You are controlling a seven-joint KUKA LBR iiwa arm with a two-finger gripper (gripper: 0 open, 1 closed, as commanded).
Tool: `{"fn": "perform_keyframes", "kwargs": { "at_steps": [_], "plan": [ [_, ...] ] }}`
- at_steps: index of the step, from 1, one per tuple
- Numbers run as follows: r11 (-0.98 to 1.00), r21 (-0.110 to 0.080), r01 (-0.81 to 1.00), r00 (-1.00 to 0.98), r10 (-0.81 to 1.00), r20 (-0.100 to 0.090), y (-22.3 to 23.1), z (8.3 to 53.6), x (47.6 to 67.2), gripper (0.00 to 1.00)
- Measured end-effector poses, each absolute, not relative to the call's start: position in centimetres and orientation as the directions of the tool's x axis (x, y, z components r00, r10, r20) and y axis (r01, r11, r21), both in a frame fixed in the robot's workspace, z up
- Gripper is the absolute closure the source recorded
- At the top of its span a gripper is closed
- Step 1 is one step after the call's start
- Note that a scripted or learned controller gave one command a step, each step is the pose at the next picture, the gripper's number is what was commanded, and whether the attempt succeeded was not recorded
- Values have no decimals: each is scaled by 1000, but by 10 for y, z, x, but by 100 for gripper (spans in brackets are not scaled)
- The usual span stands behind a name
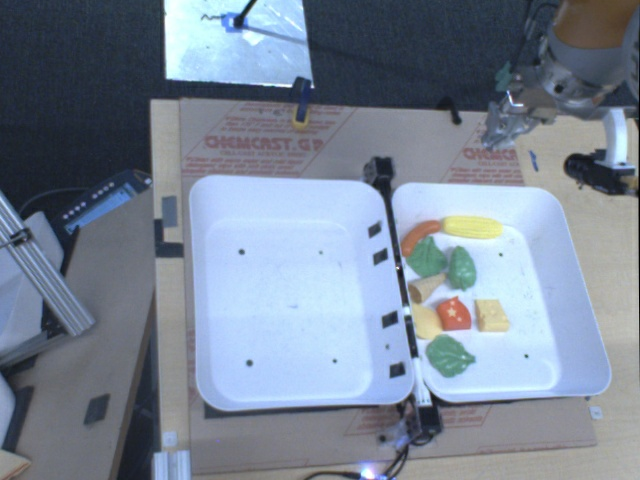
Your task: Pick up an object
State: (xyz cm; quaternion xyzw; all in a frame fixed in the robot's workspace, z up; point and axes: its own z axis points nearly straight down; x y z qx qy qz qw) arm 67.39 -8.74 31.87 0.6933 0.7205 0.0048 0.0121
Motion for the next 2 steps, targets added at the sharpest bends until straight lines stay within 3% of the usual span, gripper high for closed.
{"fn": "perform_keyframes", "kwargs": {
  "at_steps": [1,2],
  "plan": [
    [9,8,1000,-9,1000,2,-26,378,669,100],
    [9,17,1000,-9,1000,1,11,499,669,100]
  ]
}}
